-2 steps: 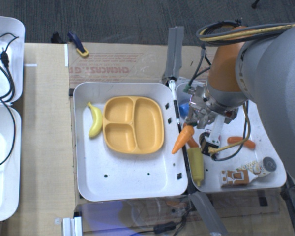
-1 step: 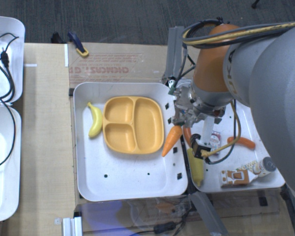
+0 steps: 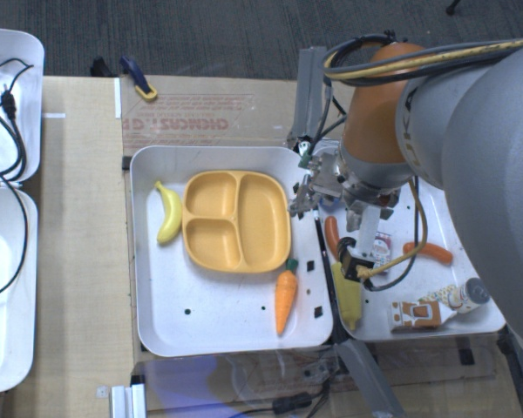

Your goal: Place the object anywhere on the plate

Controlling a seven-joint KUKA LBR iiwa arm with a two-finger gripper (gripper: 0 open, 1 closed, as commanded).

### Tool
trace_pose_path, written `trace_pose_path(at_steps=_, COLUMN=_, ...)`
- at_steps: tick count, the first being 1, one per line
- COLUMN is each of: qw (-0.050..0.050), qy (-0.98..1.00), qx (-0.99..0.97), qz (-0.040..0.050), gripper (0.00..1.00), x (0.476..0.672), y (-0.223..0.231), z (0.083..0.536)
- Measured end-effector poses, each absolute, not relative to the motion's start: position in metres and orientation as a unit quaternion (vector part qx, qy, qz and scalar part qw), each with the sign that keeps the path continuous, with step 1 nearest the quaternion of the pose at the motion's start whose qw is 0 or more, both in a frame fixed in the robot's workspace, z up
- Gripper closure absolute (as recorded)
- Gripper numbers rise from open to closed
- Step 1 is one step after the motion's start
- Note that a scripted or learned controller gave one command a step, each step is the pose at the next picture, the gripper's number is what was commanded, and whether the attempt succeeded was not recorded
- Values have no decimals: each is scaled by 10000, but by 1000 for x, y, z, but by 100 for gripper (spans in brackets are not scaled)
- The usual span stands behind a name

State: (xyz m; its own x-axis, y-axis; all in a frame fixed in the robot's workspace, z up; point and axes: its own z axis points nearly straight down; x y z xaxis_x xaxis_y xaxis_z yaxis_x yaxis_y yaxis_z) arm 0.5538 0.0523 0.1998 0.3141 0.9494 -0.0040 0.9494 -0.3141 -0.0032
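Nearest to us is the grey arm [image 3: 479, 146], which fills the right of the view and comes in over the right bin [image 3: 431, 225]; its orange band [image 3: 379, 120] sits above the wrist [image 3: 366, 190], with black and yellow cables [image 3: 418, 59] looped over the top. The jaws hang below the wrist at the left side of that bin, and we cannot tell whether they are apart or together, nor whether anything is between them. Just under them lie a red sausage [image 3: 331, 233] along the bin's left wall and a long yellow thing [image 3: 349, 299] below it, which we cannot name with certainty. Further right in the same bin we see an orange sausage-like piece [image 3: 429, 252] and a bottle [image 3: 436, 307] lying on its side, cap to the right. In the left bin [image 3: 144, 259] rests the yellow plate [image 3: 238, 220], split into three compartments. A banana [image 3: 168, 213] lies just beside the plate's left rim, and a carrot [image 3: 284, 301] lies at its lower right corner, green top close to the rim and tip pointing toward the bin's near wall. We cannot tell which thing the task means; each of them lies on a bin floor, off the plate. Beyond the bins, on the counter [image 3: 78, 233], a sheet of cardboard [image 3: 200, 116] carries a small blue and yellow clamp [image 3: 138, 78].
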Motion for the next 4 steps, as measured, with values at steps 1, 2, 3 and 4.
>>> trace_pose_path(at_steps=1, qw=12, qy=-6747, qx=-7381, qz=26, gripper=0, x=531, y=61, z=190)
trace_pose_path(at_steps=2, qw=-2, qy=-6034, qx=-7975, qz=23, gripper=0, x=563, y=106, z=265)
trace_pose_path(at_steps=3, qw=-2, qy=-6046, qx=-7965, qz=54, gripper=100, x=563, y=106, z=272)
trace_pose_path(at_steps=4, qw=3, qy=-5815, qx=-8135, qz=30, gripper=100, x=505, y=93, z=257)
